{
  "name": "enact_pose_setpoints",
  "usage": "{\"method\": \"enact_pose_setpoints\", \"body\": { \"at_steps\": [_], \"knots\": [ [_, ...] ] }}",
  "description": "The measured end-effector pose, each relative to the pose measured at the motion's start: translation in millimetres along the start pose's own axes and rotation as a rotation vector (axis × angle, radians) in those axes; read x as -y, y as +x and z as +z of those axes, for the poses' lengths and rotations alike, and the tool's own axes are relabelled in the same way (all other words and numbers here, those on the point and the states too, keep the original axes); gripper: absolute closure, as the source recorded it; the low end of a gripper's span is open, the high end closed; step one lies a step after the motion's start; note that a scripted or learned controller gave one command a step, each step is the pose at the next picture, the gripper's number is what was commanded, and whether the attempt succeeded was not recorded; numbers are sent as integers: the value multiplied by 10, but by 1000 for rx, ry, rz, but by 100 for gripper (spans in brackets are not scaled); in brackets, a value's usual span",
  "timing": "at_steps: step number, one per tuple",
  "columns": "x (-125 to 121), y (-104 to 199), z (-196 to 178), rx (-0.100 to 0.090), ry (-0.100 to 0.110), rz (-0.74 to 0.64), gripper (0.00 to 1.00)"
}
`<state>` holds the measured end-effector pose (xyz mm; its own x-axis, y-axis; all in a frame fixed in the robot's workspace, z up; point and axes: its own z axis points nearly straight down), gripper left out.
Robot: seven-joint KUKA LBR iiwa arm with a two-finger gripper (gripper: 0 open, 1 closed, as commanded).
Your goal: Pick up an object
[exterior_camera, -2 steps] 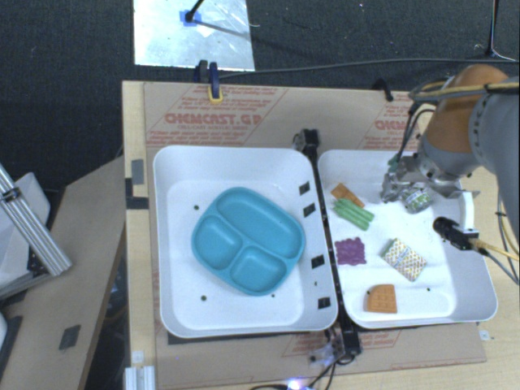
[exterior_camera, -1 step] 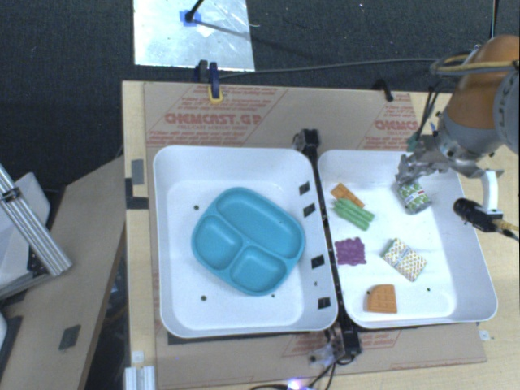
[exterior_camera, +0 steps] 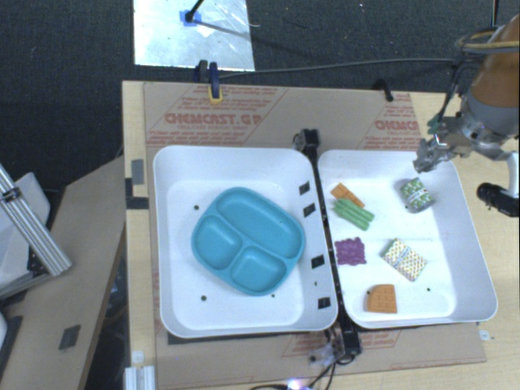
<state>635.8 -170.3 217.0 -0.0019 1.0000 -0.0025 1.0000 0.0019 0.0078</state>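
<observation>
A small green-patterned cylinder (exterior_camera: 415,194) was seen lying on its side just below the pincer (exterior_camera: 426,160), its long axis tilted diagonally. The grey arm (exterior_camera: 487,96) was reached in from the right, wrist angled down-left. Whether the pincer was wide or narrow cannot be told. Further left, a blue divided plate (exterior_camera: 246,240) was held by the left bin (exterior_camera: 175,218).

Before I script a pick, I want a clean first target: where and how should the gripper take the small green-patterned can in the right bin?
The green-patterned can lies on its side, apart from the other items, just below the gripper. Probably best to come straight down from above and close across its round body at mid-length, fingers on the two curved sides. The bin wall looks far enough away.
</observation>
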Motion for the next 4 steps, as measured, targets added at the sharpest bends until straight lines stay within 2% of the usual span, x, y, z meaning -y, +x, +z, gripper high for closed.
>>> {"method": "enact_pose_setpoints", "body": {
  "at_steps": [1, 2, 3, 4],
  "knots": [
    [-17, -2, -325, -1, 2, -4, 100],
    [-18, 576, -210, -4, 7, -8, 100],
    [-9, 1159, -291, -4, 5, -9, 100],
    [140, 1687, -281, -4, 8, -7, 100]
  ]
}}
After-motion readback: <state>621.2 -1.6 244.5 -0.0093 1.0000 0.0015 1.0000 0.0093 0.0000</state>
